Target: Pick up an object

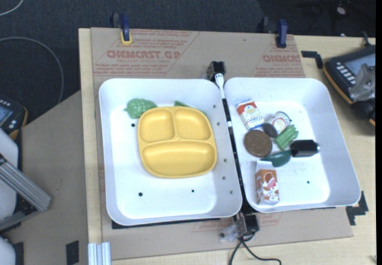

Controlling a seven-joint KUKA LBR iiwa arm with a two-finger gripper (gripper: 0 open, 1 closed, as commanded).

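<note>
The right bin (334,138) holds several small objects. A red and white carton (249,113) lies near its back left, with a small round tin (280,122) beside it. A brown disc (258,144) sits left of a green pod-shaped piece (287,136), a black block (303,148) and a teal piece (280,158). Another red and white carton (267,186) lies near the front edge. In the left bin (116,156), a yellow divided plate (176,141) lies flat with a green leafy item (139,107) at its back left corner.
A second green scrap (182,104) peeks out behind the plate. A yellow and black handheld device (352,73) rests on the bench to the right of the bins. Blue clamps (125,30) hold the board at the back. Cables run between and below the bins.
</note>
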